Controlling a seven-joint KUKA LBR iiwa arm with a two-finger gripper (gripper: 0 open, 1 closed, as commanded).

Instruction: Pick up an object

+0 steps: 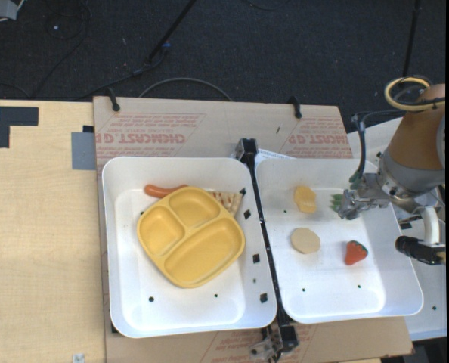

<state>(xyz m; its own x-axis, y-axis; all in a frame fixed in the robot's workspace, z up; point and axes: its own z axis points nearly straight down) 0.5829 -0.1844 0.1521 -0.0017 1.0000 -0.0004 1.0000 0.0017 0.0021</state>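
You have the gripper point(351, 203) low over the upper right of the right bin point(326, 308), but you cannot tell how its jaws stand. A green item point(336, 200) lies against it. The yellow piece point(305, 200) sits left of it, long axis running up-frame. Below lie a tan round point(305, 240) and a red strawberry point(355, 253), tip pointing down. The left bin point(126, 293) holds a yellow divided tray point(190, 236).

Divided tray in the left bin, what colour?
Yellow. The divided tray shows plainly in the camera view, lying tilted in the left bin.
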